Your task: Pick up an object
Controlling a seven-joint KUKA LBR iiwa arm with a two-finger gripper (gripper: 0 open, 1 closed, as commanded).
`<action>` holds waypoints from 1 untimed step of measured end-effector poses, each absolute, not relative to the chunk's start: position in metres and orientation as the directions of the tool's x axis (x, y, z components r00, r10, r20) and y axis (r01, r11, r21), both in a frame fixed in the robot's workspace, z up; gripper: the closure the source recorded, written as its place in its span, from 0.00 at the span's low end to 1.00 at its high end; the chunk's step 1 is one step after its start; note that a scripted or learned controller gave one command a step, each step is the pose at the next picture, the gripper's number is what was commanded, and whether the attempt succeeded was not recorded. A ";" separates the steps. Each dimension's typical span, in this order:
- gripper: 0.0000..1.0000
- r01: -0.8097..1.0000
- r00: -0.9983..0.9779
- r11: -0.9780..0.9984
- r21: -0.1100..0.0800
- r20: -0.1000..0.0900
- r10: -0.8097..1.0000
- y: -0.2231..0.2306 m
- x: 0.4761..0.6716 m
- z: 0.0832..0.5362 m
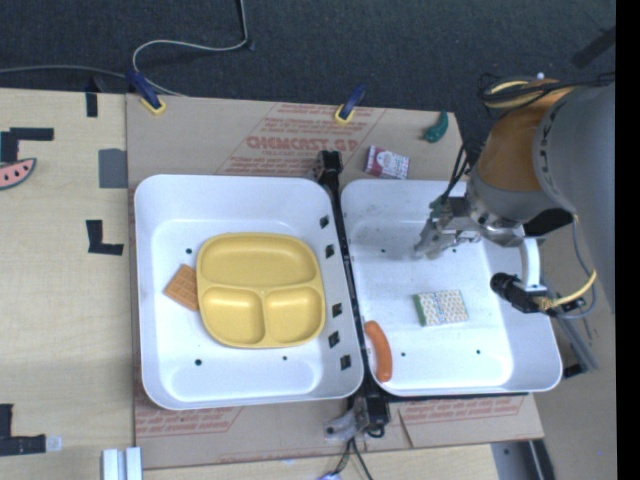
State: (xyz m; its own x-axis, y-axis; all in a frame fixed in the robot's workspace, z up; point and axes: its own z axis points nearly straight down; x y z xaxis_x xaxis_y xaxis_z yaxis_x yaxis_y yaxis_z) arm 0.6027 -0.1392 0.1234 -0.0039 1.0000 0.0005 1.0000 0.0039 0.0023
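Presently, gripper [437, 240]: over right bin [500, 368], fingers seemingly apart, nothing between them.
Object: patterned sponge [441, 308], on the bin floor.
Bearing: sponge lies just toward the bin's front from the gripper.

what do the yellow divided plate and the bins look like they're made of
Yellow plate: likely moulded plastic, matte, with even colour and soft rounded dividers. Left bin and right bin: probably thin white plastic, smooth with a slight sheen and rounded rims.

Bright, even overhead light fills the scene. The 2 white bins [160, 268] glare slightly, nearly washed out, and shadows stay soft and short. The arm [585, 148] looks blurred; the picture is somewhat grainy overall.
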 end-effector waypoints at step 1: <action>0.00 1.000 -0.004 0.004 0.002 0.001 1.000 -0.139 0.603 0.123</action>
